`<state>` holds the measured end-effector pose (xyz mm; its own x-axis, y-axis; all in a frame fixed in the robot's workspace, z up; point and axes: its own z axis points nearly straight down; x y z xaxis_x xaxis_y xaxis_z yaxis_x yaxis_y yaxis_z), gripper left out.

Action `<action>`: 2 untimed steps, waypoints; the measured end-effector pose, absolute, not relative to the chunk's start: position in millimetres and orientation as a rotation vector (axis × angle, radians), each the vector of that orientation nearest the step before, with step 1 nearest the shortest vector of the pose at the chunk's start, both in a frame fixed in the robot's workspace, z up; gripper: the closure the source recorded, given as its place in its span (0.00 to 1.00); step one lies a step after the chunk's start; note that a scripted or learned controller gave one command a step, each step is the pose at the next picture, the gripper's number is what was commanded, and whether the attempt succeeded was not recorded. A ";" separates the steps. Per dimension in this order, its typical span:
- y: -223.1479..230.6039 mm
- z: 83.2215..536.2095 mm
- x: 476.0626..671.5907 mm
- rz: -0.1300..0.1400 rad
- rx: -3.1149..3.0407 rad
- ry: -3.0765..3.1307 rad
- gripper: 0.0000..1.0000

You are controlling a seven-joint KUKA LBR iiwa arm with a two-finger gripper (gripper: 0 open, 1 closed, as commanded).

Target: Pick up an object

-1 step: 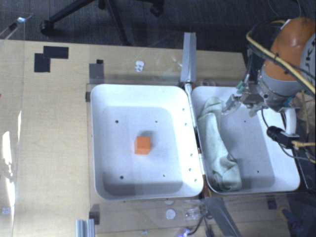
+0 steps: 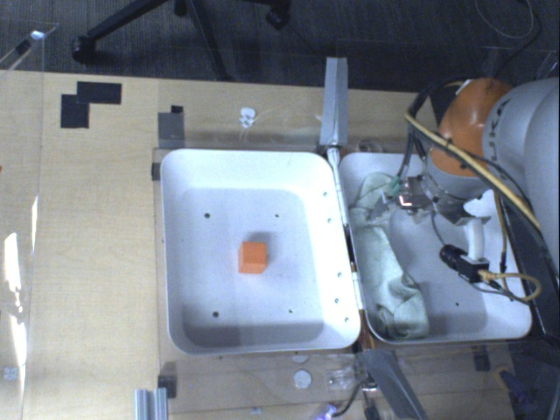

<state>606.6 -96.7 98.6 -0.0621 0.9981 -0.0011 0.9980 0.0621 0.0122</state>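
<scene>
An orange cube point(image 2: 253, 257) lies near the middle of the left bin point(image 2: 188, 199). In the right bin point(image 2: 490, 318) a crumpled pale cloth point(image 2: 385, 269) runs along the left wall from the back to the front corner. My gripper point(image 2: 391, 197) reaches in from the right and sits low at the back of the right bin, over the upper end of the cloth. The arm's wrist hides the fingers.
A metal divider post point(image 2: 333, 103) stands behind the seam between the bins. Black cables point(image 2: 477, 269) loop over the right bin's right side. The wooden bench point(image 2: 87, 261) extends to the left. A chair base point(image 2: 188, 11) stands on the floor at the back.
</scene>
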 end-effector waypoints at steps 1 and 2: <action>-95.1 110.1 608.4 0.019 2.142 2.282 1.00; -24.6 208.6 576.4 0.005 2.293 2.144 1.00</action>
